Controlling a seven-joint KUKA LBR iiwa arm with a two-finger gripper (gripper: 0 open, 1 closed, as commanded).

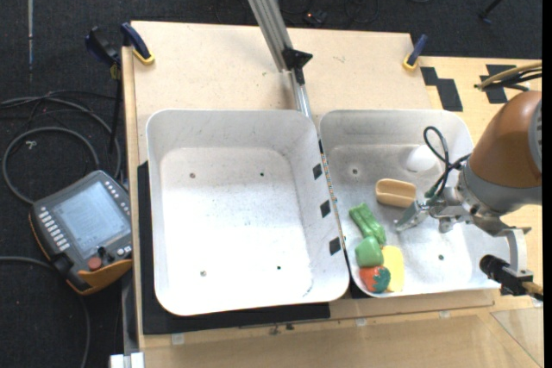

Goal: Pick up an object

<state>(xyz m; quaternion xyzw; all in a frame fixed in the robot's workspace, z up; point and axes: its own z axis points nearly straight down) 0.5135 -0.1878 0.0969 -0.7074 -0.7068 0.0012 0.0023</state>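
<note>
Gripper (412, 216) fingers open beside tan block (396, 192), holding nothing; recommend centring over block before closing

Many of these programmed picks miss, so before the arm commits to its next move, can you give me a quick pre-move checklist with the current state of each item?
1. Objects within reach in the right bin: ok; tan block, green piece and red-and-yellow piece lie there.
2. End effector over the right bin, near the tan block: ok.
3. Something held between its fingers: cannot tell.
4. Target apart from its neighbours: tan block ok; green and red-and-yellow pieces touch, not ok.
5. Black cable clear of the wrist: cannot tell; it loops close above.
6. Left bin free as a drop spot: ok.
</note>
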